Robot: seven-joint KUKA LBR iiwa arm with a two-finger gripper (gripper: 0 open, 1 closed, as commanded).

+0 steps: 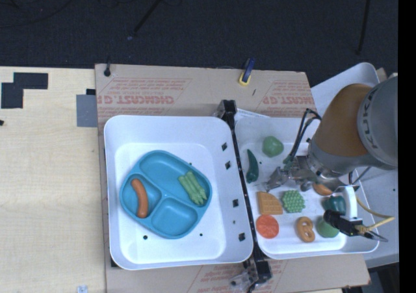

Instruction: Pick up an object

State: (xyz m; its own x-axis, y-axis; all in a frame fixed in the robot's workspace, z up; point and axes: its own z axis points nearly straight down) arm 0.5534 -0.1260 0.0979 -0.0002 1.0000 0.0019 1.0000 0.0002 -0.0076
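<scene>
The right bin [364, 251] holds several toy foods: a round green piece [272, 147], a dark green pod [251, 165], an orange wedge [269, 203], a bumpy green piece [293, 201], a red tomato [267, 226] and a brown pretzel [304, 229]. My gripper [284, 177] hangs low over the middle of this bin, just above the bumpy green piece and the orange wedge, right of the dark pod. The frame does not make clear whether anything is in its grasp. The arm's wrist hides part of the bin's right side.
The left bin [123, 136] carries a blue divided plate [170, 220] with a sausage [140, 197] and green beans [193, 187]. A teal item [336, 204], a green lump [327, 229] and an orange piece [323, 189] lie by the right bin's right wall. A black divider [235, 181] separates the bins.
</scene>
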